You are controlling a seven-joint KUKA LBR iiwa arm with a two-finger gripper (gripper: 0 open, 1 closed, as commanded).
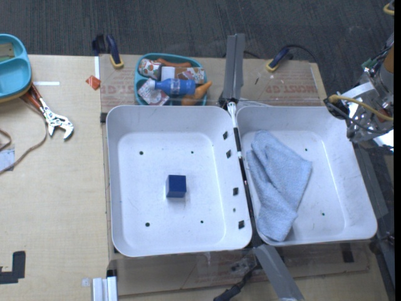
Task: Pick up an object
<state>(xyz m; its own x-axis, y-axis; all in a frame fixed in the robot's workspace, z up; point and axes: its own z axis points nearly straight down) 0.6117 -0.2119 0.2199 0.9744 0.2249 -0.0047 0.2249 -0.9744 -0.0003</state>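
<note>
Blue block (177, 185): one, lying in the left bin (125, 231), a little below the middle of the floor and clear of all four walls. It reads as a small cube, dark blue, the top face slightly lighter than the side facing me, edges sharp, no markings I can make out. Nothing touches it.

Count, from my screen:
- White bins: two, side by side, sharing a middle edge. The left one carries the block; the right bin (351, 224) carries the cloth.
- Grey cloth (279, 184): one, crumpled and folded, running from the upper left of the right bin down to its lower wall, lying against the left side of that bin.
- Small teal tray (143, 64) of mixed items: one, behind the left bin on the bench, holding a blue bottle and several orange and white pieces I cannot separate.
- Light blue dish (17, 83): one, at the far left edge, cut off by the frame.
- Wrench (55, 121): one, on the bench just below that dish.
- Clamps: two, at the back edge of the cardboard.

Arm hardware (369, 111) sits at the right edge, beside the right bin's upper corner. I cannot tell how the jaws stand; the gripper end is not resolvable among cables and metal.
</note>
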